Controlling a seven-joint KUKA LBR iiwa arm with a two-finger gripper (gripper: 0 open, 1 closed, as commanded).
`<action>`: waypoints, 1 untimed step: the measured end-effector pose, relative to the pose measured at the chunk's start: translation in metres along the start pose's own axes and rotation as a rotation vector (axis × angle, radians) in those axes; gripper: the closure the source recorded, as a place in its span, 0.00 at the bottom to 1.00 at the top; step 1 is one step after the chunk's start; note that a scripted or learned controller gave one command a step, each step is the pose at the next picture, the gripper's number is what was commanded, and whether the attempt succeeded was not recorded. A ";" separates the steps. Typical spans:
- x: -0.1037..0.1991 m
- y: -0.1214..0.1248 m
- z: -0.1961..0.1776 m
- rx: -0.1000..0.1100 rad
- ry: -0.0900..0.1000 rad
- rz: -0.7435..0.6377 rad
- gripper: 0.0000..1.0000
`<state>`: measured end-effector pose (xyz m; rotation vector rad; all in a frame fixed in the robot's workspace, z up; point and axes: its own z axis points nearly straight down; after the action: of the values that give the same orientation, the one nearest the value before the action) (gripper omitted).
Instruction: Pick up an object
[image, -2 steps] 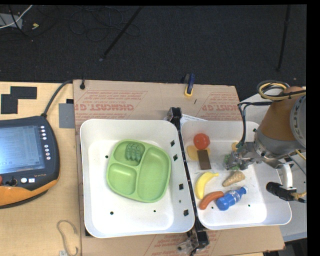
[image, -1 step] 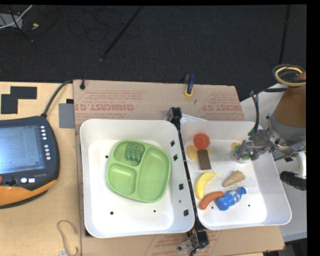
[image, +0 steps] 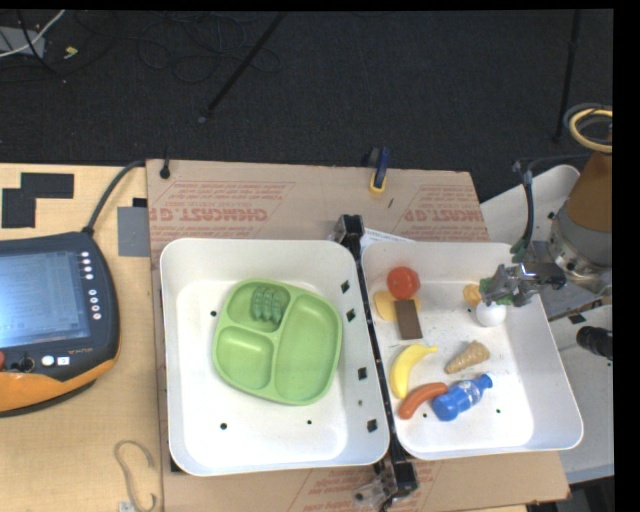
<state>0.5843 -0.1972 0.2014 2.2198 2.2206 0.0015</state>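
Grey metal and an orange band: arm in from the right, claw (image: 503, 286) low over the far right corner of the right bin (image: 545, 405). Released or clenched, cannot tell from this slant; nothing seen held.

Touching or just under the claw's near side, a small white ball (image: 490, 314). Just to its left, a small yellow piece (image: 471, 294). Likely the picking target, one of these two, with the ball the closer bet.

Further out in the same bin: a tan cone (image: 467, 356) lying on its side, a blue bottle (image: 463, 396) near the front, a red-orange sausage shape (image: 421, 399) touching a banana (image: 408, 366), then a brown block (image: 407, 319) with a red ball (image: 403, 282) at its far end.

Left bin (image: 190, 410): a green divided plate (image: 290, 350), something green (image: 268, 303) in its far compartment. Beyond, a cardboard-covered surface (image: 250, 205) and a control pendant (image: 50, 310) at far left.

To do the step well: centre over the ball before dropping, since round and prone to roll out sideways. Keep clear of the bin wall on the right. Close slowly, straight down, then lift only a little first to check the hold. Avoid nudging the yellow piece alongside.
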 end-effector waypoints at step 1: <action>-0.002 0.000 -0.028 0.000 0.000 -0.001 1.00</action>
<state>0.5844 -0.1990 0.2293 2.2194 2.2216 0.0012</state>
